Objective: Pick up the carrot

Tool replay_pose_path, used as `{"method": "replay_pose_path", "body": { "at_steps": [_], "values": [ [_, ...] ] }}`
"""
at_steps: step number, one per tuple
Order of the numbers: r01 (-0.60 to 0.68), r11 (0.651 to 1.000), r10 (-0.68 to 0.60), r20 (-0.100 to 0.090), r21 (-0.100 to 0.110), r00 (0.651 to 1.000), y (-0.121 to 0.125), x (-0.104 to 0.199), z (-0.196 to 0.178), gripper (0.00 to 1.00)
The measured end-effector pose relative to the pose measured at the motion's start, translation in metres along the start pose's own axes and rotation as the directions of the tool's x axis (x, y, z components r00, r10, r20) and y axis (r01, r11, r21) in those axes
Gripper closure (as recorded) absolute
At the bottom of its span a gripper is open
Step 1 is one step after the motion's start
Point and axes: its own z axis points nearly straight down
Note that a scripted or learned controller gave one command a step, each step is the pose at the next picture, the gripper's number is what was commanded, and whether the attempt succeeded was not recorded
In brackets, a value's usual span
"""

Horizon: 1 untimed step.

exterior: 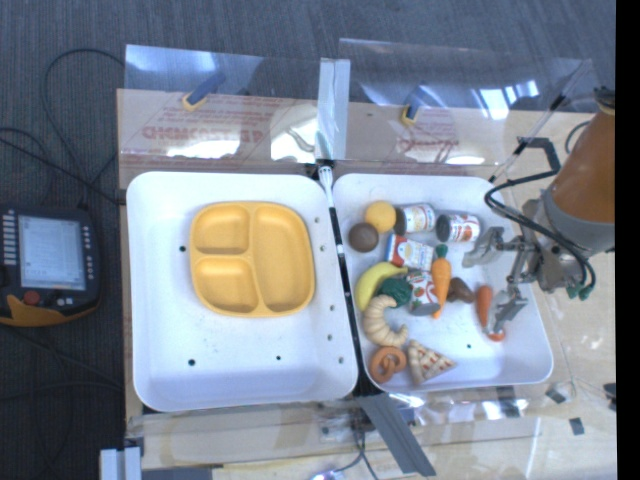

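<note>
1. Bench: a brown board surface, seen from above at a slant.
2. Left white bin: rests directly on the bench, toward nine o'clock.
3. Right white bin: rests directly on the bench, toward three o'clock, its inner wall just beside the left bin's.
4. Clear plastic panels: stand along the bench edge at twelve o'clock, behind both bins.

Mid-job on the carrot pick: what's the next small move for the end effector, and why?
Probably a short shift toward the view's left. The end effector looks open and sits by a small orange-red piece, while the carrot lies further left among crowded toys in the right bin. Centre over it before descending.
</note>
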Motion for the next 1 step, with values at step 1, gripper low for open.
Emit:
{"method": "replay_pose_path", "body": {
  "at_steps": [1],
  "values": [
    [0.096,0.995,-0.096,0.005,0.002,0.995,0.0265,-0.0327,0.0981,0.00]
  ]
}}
